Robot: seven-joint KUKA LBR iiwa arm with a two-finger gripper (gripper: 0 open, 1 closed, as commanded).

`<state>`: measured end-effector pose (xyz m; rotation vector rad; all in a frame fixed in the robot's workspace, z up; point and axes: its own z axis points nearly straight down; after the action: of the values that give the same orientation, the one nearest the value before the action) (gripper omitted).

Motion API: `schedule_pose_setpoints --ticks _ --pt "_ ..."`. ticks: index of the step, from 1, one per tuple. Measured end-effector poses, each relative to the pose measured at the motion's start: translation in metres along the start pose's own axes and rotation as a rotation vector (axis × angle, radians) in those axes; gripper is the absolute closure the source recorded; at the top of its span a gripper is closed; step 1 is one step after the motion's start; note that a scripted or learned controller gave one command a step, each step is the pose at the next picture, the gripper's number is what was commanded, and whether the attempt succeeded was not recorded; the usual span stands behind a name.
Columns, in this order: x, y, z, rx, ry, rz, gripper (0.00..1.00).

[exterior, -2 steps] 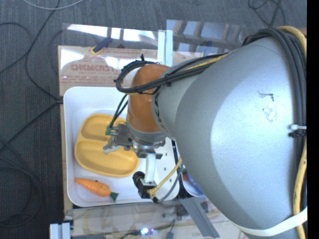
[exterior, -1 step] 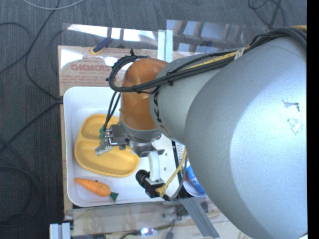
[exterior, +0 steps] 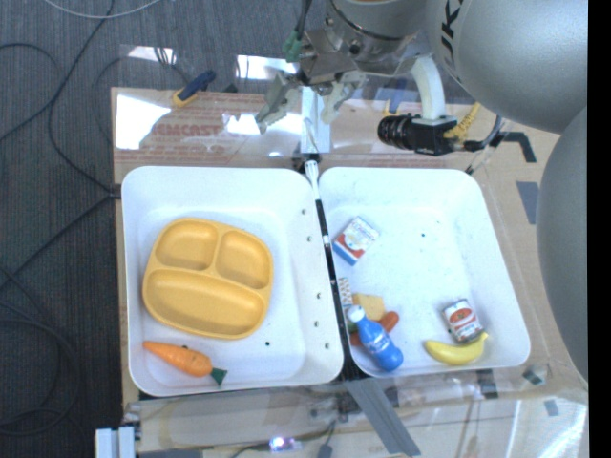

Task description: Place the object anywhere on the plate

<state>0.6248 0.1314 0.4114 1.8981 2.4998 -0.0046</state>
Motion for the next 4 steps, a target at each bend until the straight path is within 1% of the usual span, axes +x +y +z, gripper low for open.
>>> schedule_pose_setpoints --ticks 1,2,3,4 --pt "0.001 0.001 -0.009 0.001 -0.004 -0.001 1.0" --pt "0.068 0.002 0.109 0.002 0.002 -0.089 1.0" --pt "0.095 -0.061 0.151 0.005 0.003 0.003 1.0" --pt "0.124 -0.092 0.193 0.002 0.005 -0.405 1.0"
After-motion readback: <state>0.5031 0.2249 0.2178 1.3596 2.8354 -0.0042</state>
